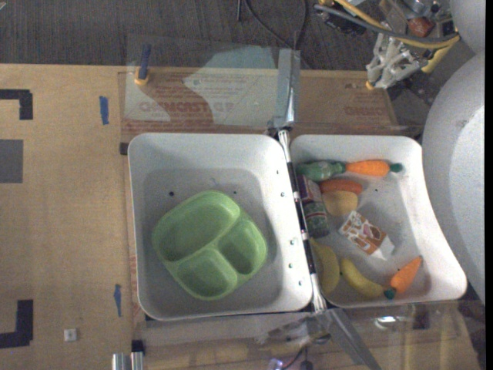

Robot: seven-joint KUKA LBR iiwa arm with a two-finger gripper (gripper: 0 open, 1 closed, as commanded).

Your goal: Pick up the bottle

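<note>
Bench: tan board under two white bins side by side, the left bin holding a green divided tray, the right bin holding toy food. Bottle: green, lying on its side in the right bin's upper left corner, long axis running left–right, cap end just beside an orange carrot. Gripper: raised at the frame's upper right, beyond the bin's far rim; finger state cannot be told; the bottle lies below and left of it, well apart.

Green bottle lying on its side, far left corner of right-hand bin, beside a carrot
</note>
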